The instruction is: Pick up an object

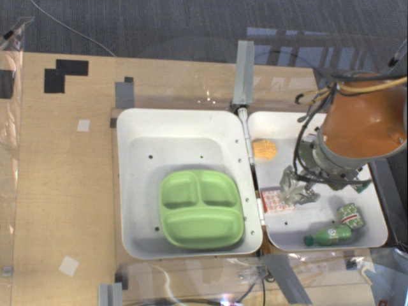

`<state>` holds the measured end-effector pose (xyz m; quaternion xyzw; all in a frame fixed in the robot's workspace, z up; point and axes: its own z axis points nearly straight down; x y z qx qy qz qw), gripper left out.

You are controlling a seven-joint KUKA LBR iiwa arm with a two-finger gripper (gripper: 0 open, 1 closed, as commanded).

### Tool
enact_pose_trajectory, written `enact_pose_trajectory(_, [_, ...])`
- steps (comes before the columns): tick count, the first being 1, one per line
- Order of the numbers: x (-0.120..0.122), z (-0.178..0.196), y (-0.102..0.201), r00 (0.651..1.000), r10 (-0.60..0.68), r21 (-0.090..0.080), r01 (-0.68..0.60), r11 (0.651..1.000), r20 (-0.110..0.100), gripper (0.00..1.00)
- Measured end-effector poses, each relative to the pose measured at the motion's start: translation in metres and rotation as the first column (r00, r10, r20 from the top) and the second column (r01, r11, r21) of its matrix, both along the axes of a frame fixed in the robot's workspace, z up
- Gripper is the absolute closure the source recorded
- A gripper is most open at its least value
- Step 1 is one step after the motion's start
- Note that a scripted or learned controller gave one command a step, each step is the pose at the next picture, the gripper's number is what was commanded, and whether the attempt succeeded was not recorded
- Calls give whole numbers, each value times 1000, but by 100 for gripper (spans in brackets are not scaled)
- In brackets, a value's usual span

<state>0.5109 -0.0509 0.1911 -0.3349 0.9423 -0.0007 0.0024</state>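
Observation:
My gripper (294,192) hangs low in the right bin (376,234), under the orange band of the arm (366,116). Its metal fingers sit right over the right edge of a flat white card with red print (273,200). An orange textured ball (264,149) lies further back in the same bin, near the left wall. A green bottle (327,236) lies on its side along the front wall. A small green and white can (350,215) rests to the right of the gripper. I see nothing clearly between the fingers.
The left bin (137,132) holds a green divided plate (201,208) in its front half. A grey divider bar (242,75) stands between the bins at the back. Cables (309,110) loop off the arm over the right bin.

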Motion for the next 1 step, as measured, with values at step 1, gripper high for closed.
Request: enact_pose_trajectory(1, [-2,-5,42,891,454,-1,-454,891,3,100])
